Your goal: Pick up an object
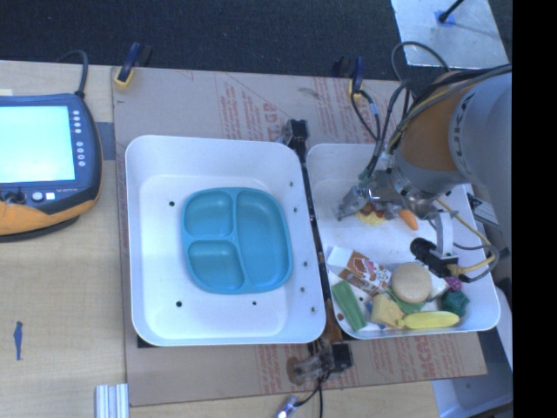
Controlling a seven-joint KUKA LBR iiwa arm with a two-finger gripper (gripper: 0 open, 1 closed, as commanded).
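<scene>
Overhead view, left to right. One pendant (43, 159) lies at the tabletop's (61, 294) nine o'clock edge. Two white bins sit side by side: the left bin (152, 312) holds one blue three-part plate (236, 239); the right bin (335, 168) holds the clutter. One arm (461, 138) reaches in from three o'clock, its gripper (370, 200) low over the right bin's twelve o'clock half; whether it is open or closed cannot be told. Just beside the gripper, toward three o'clock, lie one yellow piece (374, 218) and one carrot (408, 219). Farther off at five o'clock: one packet (364, 273), one bun (411, 283), one green stick (348, 304) and one banana (430, 320), long axis running nine to three. The nearest candidates are probably the yellow piece and carrot.
</scene>
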